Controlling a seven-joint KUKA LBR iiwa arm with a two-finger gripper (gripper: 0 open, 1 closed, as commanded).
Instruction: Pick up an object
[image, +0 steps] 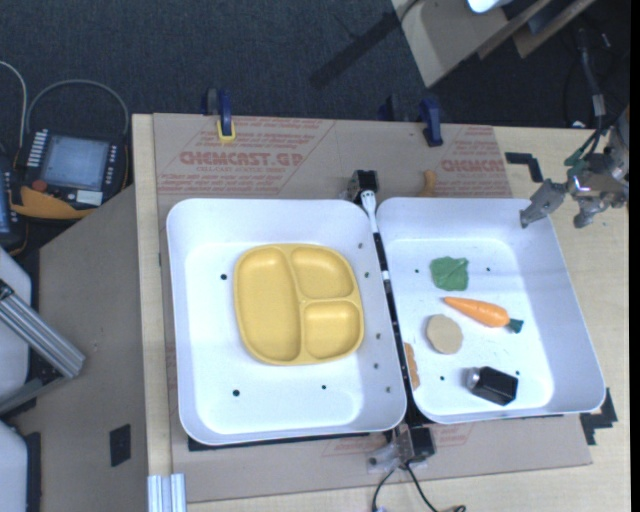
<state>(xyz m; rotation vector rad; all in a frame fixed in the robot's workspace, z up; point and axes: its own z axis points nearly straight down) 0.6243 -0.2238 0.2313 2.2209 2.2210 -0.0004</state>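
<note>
Two white bins sat side by side on the counter (150, 300), and from where I stood the left bin (200, 390) carried only a yellow divided plate (298, 302), while the right bin (560, 330) held everything worth picking. The gripper (563, 200) hung at the upper right corner of that bin, just over its far rim, with nothing between its fingers; they looked spread apart, one prong pointing down toward the bin's left. All four small things lay below and to the left of it. The carrot (480, 312) was the largest, its long axis running nearly across the bin, orange tip to the left and green stub to the right. The black block (493, 385) lay farthest off, near the front rim. The tan round piece (444, 334) sat just beside the carrot's tip. The green leaf (449, 271) was nearest the gripper, so I judged the coming move a short reach down and leftward into the bin.
</note>
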